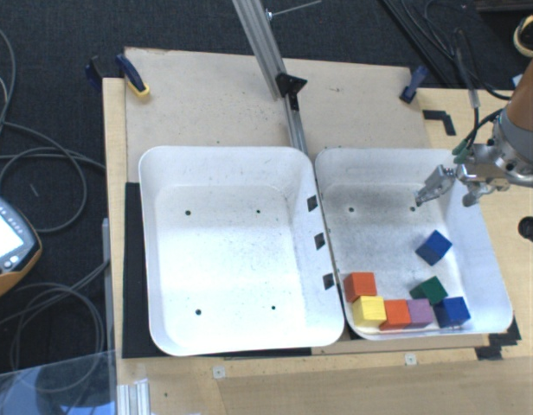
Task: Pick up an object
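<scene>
Blue cube [434, 247] sitting alone in right bin [383, 188], just below jaws, tilted, apart from them. Remaining blocks clustering further below, along bin's near wall: orange [361, 284], yellow [368, 309], second orange [395, 314], purple [420, 312], green [431, 290], second blue [452, 311]. Gripper [439, 188] hovering, jaws spread, gripping nothing. Arm getting cut off at frame's right edge. Left bin [163, 180] lying well beyond on tabletop [206, 102].

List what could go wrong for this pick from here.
The two-finger gripper hangs above the right white bin, away from every block. The lone blue cube sits tilted, so it may slip. The orange cube, yellow cube and neighbours are packed tightly, leaving little finger room.
</scene>
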{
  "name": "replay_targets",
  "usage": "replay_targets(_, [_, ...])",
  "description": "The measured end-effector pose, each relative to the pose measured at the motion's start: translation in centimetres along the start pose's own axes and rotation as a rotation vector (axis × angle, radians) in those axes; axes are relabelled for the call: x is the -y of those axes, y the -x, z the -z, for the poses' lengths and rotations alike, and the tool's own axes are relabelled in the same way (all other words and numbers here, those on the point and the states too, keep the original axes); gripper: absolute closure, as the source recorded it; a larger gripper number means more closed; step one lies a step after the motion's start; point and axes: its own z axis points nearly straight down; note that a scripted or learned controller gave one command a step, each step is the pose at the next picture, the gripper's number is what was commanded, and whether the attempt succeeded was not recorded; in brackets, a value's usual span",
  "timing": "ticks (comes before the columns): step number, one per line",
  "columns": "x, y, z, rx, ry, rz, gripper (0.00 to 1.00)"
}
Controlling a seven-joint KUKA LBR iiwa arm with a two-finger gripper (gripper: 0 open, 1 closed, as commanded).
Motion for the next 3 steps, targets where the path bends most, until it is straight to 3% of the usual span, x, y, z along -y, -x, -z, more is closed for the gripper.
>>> replay_targets(1, [1.5, -4.4, -14.3, -0.006, -0.012, 0.0, 0.0])
replay_targets(2, [-4.5, -10.1, -3.7, -0.003, 0.011, 0.006, 0.0])
replay_targets(3, [-2.4, -2.0, -7.2, -0.002, -0.006, -0.009, 0.0])
